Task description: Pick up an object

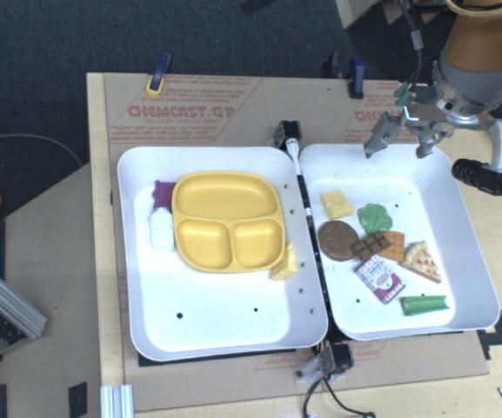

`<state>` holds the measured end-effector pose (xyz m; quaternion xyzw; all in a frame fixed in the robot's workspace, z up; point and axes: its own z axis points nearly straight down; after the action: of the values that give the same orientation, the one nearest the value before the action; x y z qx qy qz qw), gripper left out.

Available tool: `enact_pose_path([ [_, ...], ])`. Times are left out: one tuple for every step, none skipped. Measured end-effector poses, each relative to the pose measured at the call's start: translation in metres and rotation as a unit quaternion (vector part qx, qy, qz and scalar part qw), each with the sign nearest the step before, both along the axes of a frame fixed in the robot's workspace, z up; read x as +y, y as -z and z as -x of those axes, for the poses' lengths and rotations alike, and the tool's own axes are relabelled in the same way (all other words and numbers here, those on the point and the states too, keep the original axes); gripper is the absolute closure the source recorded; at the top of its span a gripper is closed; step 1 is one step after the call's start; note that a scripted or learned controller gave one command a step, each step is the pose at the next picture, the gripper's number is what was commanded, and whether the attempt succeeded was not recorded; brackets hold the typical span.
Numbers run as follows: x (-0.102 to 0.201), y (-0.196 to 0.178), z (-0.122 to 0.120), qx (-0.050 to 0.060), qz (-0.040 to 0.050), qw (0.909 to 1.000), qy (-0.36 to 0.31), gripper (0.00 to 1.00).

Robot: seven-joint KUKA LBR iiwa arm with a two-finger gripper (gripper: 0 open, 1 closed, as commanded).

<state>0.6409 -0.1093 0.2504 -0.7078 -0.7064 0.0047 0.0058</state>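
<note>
Right now the hand hangs over the far edge of the right bin, its two fingers spread wide apart with nothing between them. The grey arm with its orange band comes down from the upper right corner.

The things it could pick lie nearer to me than the hand, in the middle and near part of that right bin, well apart from the fingertips. Closest to the hand is a pale yellow wedge, with a green leafy piece just beside it to the right. Below those sits a brown round cookie, touching a dark chocolate bar and an orange cracker. A pizza slice lies to the right of these, a small red and white packet is just below the chocolate, and a green pod-shaped piece lies nearest the bin's front rim.

The left bin holds a yellow divided tray, lying flat. A white bottle and a purple item are tucked against the tray's left side, and a small yellow piece leans at its right corner. Both bins rest on a brown board on the counter.
</note>
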Motion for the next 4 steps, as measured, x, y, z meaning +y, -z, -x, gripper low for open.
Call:
enact_pose_path([
  [0.000, -0.008, -0.002, -0.007, 0.0008, 1.0000, -0.001, 0.00],
  [0.000, 0.053, 0.005, -0.004, 0.0003, 1.0000, -0.001, 0.00],
  [-0.009, 0.109, 0.008, -0.004, 0.0002, 1.0000, 0.000, 0.00],
  [-0.008, 0.161, 0.007, -0.007, 0.0005, 1.0000, 0.000, 0.00],
])
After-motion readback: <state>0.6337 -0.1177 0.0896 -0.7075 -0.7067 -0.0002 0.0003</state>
